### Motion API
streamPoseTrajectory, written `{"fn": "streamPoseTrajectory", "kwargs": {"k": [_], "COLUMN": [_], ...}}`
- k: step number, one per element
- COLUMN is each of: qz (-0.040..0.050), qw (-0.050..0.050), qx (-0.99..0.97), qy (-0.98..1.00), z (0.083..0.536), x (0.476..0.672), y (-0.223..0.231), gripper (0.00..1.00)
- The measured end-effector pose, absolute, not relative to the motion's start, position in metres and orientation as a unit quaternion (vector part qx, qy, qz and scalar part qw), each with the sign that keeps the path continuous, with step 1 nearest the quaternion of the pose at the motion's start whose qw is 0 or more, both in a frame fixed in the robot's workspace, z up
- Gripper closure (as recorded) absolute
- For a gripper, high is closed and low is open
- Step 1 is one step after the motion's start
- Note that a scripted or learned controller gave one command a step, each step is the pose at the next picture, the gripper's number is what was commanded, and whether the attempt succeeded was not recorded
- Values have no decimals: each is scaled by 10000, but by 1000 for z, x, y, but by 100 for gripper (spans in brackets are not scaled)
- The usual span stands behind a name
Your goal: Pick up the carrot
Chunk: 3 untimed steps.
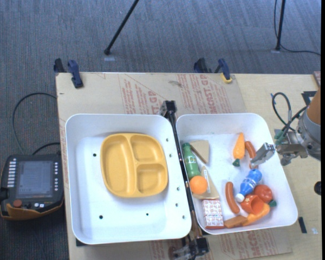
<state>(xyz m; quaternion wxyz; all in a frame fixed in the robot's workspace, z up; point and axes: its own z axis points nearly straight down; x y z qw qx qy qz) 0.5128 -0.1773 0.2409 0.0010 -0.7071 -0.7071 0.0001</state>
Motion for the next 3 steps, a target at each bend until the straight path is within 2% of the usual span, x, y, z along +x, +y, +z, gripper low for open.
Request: {"fn": "streamPoseTrajectory", "kwargs": {"k": [1,2,3], "qz": [4,-15,-6], "qw": [18,12,11], "qx": [-7469,-8084,-8074], "qy": [-6649,-5886,-5900], "z": [165,89,99], "x": [598,620,620], "y": [-136,-180,-179], "gripper": [0,0,100]}}
